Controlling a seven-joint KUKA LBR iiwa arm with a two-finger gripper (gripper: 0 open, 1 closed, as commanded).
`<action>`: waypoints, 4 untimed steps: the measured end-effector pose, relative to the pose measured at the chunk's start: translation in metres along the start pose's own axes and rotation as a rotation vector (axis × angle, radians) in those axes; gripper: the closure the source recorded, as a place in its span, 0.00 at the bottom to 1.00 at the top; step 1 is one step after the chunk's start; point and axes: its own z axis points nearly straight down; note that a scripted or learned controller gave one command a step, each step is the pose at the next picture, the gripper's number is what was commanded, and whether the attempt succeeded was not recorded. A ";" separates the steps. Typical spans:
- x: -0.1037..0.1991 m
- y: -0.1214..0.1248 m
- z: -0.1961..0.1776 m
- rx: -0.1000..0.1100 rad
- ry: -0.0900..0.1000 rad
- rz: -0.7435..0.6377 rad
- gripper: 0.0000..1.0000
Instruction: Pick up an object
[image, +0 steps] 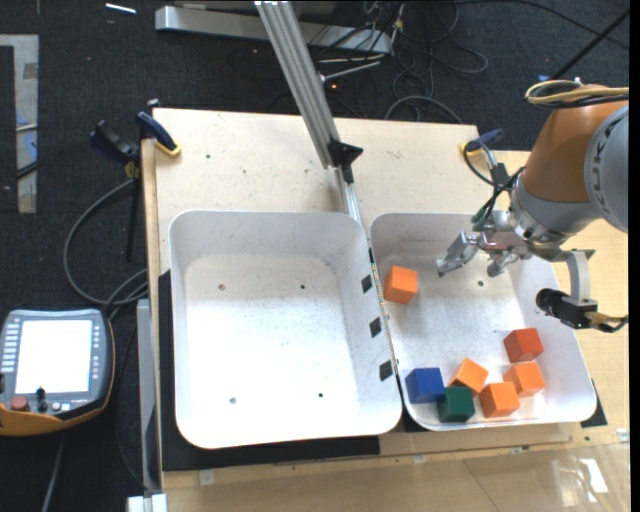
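Nearest the lens, along the front wall of the right-hand shallow white bin (575, 405), lay a cluster of small blocks: a blue cube (424, 384), a dark green cube (456, 404), and orange cubes at (470, 376), (499, 399), (526, 378) and (523, 344), several touching or almost touching. One more orange cube (401, 284) sat alone near the bin's left wall, well apart from the cluster. The left-hand white bin (190, 250) showed a bare floor. The two-finger gripper (470, 255) hung over the back of the right bin, to the right of the lone cube, its fingers apart with nothing between them. That lone cube looked the easiest pick, since no neighbour would crowd the fingers. A good attempt would probably centre the gripper above it, line the fingers up with two opposite flat faces, keep off the bin wall, and descend fully before closing.
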 end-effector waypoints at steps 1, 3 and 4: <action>-0.003 0.002 -0.004 -0.008 -0.004 0.005 0.00; -0.004 0.002 -0.004 -0.008 -0.004 0.006 0.00; -0.004 0.002 -0.004 -0.009 -0.004 0.006 0.00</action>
